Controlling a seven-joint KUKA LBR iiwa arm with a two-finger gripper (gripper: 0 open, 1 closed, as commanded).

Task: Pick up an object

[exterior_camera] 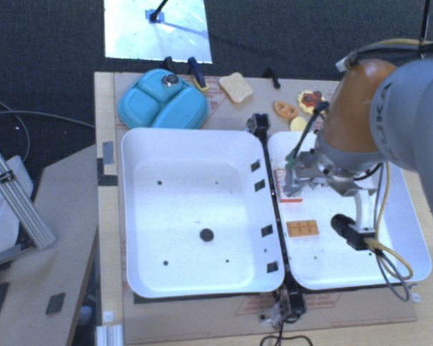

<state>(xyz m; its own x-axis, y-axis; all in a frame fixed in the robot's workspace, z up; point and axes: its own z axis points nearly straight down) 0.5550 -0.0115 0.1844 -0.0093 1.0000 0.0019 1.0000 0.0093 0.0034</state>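
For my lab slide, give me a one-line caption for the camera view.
KUKA arm's gripper lowered into the right bin above an orange waffle; toy foods line the bench behind.

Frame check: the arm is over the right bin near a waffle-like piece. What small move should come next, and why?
Probably a short shift toward the near edge of the right bin, then down. The end effector sits by the divider, above a red-edged card, while the orange waffle lies apart from it, closer to the camera. I cannot tell what, if anything, it grips, so the waffle looks like the nearest clear target.
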